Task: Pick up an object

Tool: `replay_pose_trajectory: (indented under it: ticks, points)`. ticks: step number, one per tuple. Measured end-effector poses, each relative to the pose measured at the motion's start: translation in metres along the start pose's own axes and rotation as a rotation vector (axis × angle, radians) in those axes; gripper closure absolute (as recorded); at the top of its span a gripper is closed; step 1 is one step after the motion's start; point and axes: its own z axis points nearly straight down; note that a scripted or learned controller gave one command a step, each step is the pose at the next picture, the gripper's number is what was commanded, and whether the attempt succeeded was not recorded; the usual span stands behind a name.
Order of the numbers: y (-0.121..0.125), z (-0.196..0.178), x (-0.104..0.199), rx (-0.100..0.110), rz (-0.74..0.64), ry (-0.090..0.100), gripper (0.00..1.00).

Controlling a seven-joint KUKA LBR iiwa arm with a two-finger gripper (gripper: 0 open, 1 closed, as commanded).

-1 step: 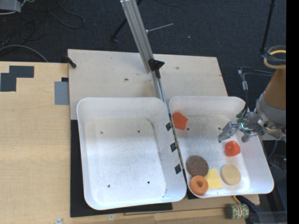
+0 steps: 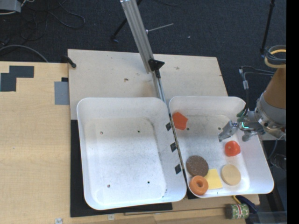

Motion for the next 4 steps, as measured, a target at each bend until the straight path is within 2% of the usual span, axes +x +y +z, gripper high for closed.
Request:
replay_pose_trajectory:
  ticks: [1,2,3,4]
  points:
    - [0.003,0.063,0.004,0.006,-0.002,0.001,0.0]
    - [0.005,0.125,0.006,0.001,0.0,0.0,0.0]
    - [0.005,0.126,0.005,0.0,0.004,0.0,0.0]
    - [0.005,0.116,0.005,0.001,0.009,0.001,1.0]
